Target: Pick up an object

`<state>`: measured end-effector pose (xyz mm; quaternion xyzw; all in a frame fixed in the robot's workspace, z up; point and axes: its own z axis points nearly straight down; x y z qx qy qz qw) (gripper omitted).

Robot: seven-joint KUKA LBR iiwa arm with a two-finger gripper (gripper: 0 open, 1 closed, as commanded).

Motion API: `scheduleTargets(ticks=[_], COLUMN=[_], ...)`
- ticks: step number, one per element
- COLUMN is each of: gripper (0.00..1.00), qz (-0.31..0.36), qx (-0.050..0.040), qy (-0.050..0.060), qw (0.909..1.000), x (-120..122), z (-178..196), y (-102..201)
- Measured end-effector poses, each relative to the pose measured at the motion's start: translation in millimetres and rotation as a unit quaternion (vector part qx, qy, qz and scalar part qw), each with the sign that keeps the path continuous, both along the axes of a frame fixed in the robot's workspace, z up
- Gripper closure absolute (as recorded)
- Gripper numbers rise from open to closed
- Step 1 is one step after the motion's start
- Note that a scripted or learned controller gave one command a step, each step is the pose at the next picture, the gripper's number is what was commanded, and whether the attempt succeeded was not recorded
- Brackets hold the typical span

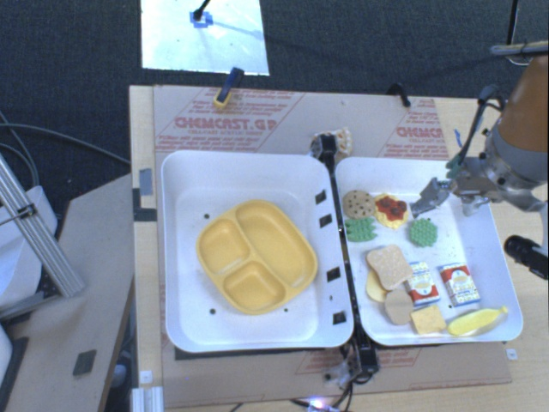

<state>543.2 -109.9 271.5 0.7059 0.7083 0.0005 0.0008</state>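
The right bin (pixel 497 239) holds several toy foods: a cookie (pixel 358 202), a red and yellow pizza piece (pixel 391 210), a green leafy piece (pixel 360 229), a green round piece (pixel 422 232), a bread slice (pixel 390 265), two small red and white cartons (pixel 420 283) (pixel 459 284), a cheese cube (pixel 427 319) and a banana (pixel 473 322). My gripper (pixel 429 199) hangs over the bin's upper middle, just above the green round piece and right of the pizza piece. I see nothing held in it.
The left bin (pixel 184 187) holds a yellow divided plate (pixel 256 255). A black divider with clips (pixel 336 247) runs between the bins. A white sheet (pixel 204 24) lies on the floor beyond the bench. A metal frame (pixel 34 230) stands at the left.
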Motion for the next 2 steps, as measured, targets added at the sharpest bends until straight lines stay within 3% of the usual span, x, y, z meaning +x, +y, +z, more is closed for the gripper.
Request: scheduleTargets(ticks=[1, 2], gripper=[0.00, 0.00], qz=[-0.004, -0.001], qx=[0.0010, 0.0003], qy=[0.006, 0.001], qw=[1.0000, 1.0000], x=[-48.3, -56.7], z=[-152.7, -161.7], y=[-53.2, -59.6])
